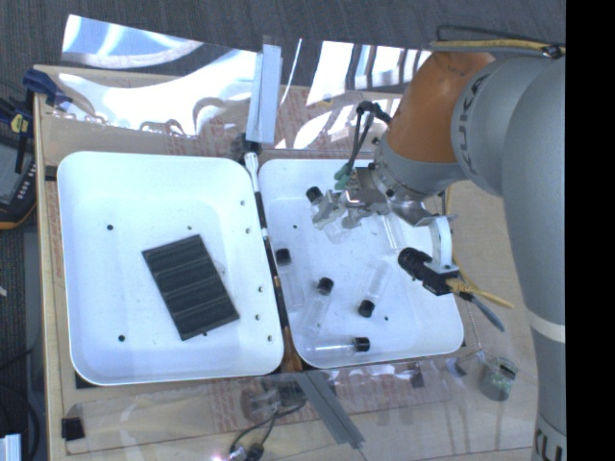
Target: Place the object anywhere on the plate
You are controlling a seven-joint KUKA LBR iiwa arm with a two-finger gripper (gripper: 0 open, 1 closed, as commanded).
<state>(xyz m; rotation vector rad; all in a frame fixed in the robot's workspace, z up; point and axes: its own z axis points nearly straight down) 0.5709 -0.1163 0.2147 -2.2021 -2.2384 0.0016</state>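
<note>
i have the gripper [342, 206] low over the far part of the right bin [444, 338], and from this slant i cannot tell whether it is released, clenched or grasping anything; the wrist and glare off the clear plastic hide that.

the objects are small clear vials with black caps. one vial [314, 196] sits just beside the gripper on the side facing the other bin, perhaps touching it. the second vial [282, 255], third vial [325, 284] and fourth vial [366, 307] stand nearer the camera than the gripper, and a lying vial [348, 348] rests farthest from it, by the near wall.

the dark ridged plate [190, 286] lies well apart from the gripper, across the divider in the left bin [73, 175].

my worries from here:
- the nearest vial is clear and slick, so a close could nip only its cap or nudge it away, and i would lift nothing.
- a weak hold could let it slip on the carry over the divider and land short of the plate.
- the plate's ridges could let a round vial roll off after release if it goes down near an edge.
</note>
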